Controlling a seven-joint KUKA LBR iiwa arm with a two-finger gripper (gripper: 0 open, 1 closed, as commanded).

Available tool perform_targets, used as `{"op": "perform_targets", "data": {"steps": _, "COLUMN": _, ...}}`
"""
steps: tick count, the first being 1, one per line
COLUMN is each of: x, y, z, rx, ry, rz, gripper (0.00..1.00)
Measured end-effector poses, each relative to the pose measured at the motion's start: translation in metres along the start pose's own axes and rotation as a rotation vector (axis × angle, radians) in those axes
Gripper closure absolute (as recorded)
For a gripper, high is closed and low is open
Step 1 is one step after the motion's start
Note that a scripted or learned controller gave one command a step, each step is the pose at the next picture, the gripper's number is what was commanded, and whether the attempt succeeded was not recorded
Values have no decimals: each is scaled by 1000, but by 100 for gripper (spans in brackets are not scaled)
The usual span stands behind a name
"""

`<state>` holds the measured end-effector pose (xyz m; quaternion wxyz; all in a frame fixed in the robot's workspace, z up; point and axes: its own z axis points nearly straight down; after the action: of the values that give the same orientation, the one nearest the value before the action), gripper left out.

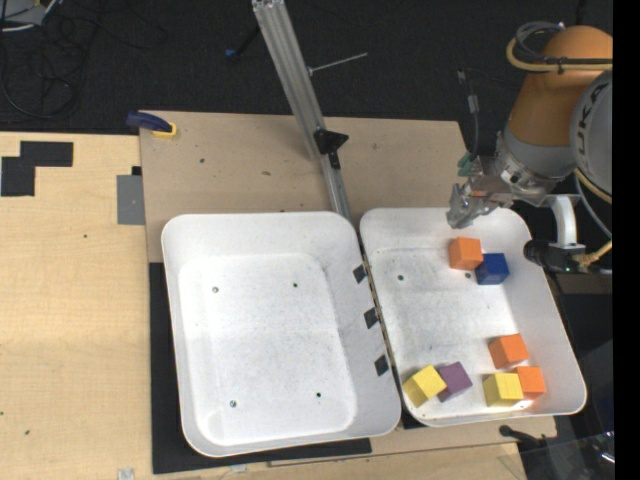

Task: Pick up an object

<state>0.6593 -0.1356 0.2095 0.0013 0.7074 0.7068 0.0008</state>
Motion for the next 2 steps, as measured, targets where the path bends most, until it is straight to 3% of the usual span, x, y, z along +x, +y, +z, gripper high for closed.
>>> {"op": "perform_targets", "data": {"steps": 1, "x": -4, "y": 6, "z": -45, "rx": -1, "ry": -1, "rz": -2, "gripper": 100}}
{"op": "perform_targets", "data": {"steps": 2, "x": 54, "y": -3, "z": -46, "rx": 6, "ry": 3, "rz": -5, "gripper": 100}}
